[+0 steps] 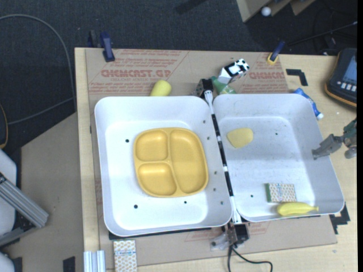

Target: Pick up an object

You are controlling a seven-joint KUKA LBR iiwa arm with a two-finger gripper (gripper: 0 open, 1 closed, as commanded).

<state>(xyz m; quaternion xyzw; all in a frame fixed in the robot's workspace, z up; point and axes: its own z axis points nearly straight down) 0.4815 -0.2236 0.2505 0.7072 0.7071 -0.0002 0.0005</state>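
Left bin: a shallow white tray in the left half of the frame, touching its twin along the middle seam.
Yellow plate: a divided plate with three compartments, lying flat near the middle of the left bin, tilted a little in the frame.
Yellow lump on the worktop: sits on the brown board just above the left bin's upper rim, outside both bins.
Worktop: brown board with red print, carrying both bins; blue clamps at its upper left and upper right edges.
Black-and-white toy: on the board above the seam between the bins, upper middle of the frame.
Right bin: white, speckled with dark scuffs.
Yellow disc: a flat rounded piece in the upper left part of the right bin, close to the seam.
Patterned pad: small square with a green edge, lower right part of the right bin.
Banana: lies just below the pad, against the bin's lower rim.
My pincer: at the right rim of the right bin, well apart from every object; it grasps nothing, and I cannot tell whether it is released or clenched.
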